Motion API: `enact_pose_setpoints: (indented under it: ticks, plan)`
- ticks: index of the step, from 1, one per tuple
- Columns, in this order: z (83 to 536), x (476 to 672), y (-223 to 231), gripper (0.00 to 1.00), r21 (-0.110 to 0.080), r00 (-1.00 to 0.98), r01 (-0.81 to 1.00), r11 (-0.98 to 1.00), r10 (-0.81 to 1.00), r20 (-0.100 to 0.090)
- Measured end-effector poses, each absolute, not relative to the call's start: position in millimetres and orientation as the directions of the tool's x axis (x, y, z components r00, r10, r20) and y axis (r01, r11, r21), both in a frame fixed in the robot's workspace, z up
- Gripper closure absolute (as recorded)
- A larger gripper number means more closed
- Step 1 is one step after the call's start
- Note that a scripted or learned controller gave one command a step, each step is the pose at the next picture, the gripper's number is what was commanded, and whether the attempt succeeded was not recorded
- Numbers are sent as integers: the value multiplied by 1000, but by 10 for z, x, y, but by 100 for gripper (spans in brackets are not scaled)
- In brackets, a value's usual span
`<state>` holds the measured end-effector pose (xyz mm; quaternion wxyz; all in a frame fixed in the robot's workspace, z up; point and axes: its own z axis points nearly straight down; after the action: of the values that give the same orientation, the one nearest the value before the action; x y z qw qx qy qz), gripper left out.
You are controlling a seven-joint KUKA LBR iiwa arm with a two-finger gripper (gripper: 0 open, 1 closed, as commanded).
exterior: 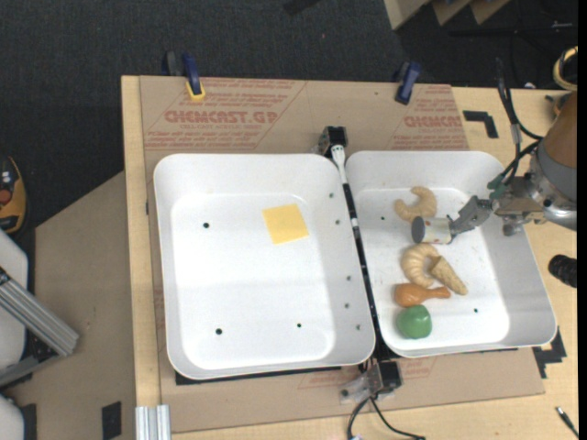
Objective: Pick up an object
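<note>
On the cardboard-topped bench [275,108], we see the arm [559,168] cut off at the right edge. Whether the pincer [438,232] is apart or together we cannot tell; a croissant [420,262] lies just below it in the right bin [523,273].

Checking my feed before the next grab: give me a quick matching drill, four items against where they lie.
Things:
1. yellow square
2. green ball
3. croissant
4. gripper

Places:
A. right bin, nearest the front edge
B. left bin, alone
C. over the right bin, near its middle
D. right bin, middle, just above the orange piece

Pairs: 1-B, 2-A, 3-D, 4-C
</note>
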<state>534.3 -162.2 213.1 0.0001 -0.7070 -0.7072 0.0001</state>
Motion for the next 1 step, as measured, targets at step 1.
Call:
enact_pose_setpoints:
  ticks: [1]
  plan:
    - [792, 5055, -1345, 0, -5, 1, 1000, -1, 1000, 3]
